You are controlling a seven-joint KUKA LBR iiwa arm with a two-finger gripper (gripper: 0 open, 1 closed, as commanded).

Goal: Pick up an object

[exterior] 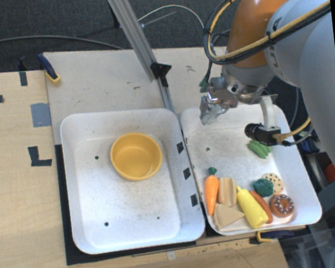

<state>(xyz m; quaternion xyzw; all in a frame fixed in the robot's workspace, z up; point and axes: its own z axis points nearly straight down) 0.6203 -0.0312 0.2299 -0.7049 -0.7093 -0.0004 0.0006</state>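
Claw point(210, 111): above right bin's point(297, 215) far-left corner, finger state cannot be told. Carrot point(211, 192), yellow bottle point(252, 205), doughnut point(281, 205): heaped well apart, at near edge.

bowl point(136, 156) in left bin point(85, 230), toys point(245, 199) in right bin point(302, 205)

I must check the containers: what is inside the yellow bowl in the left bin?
The yellow bowl stands alone in the left bin; its visible inside is bare yellow. The bin floor under it is covered.

Toys point(247, 202) crowd the right bin's point(228, 138) near end; its middle lies open
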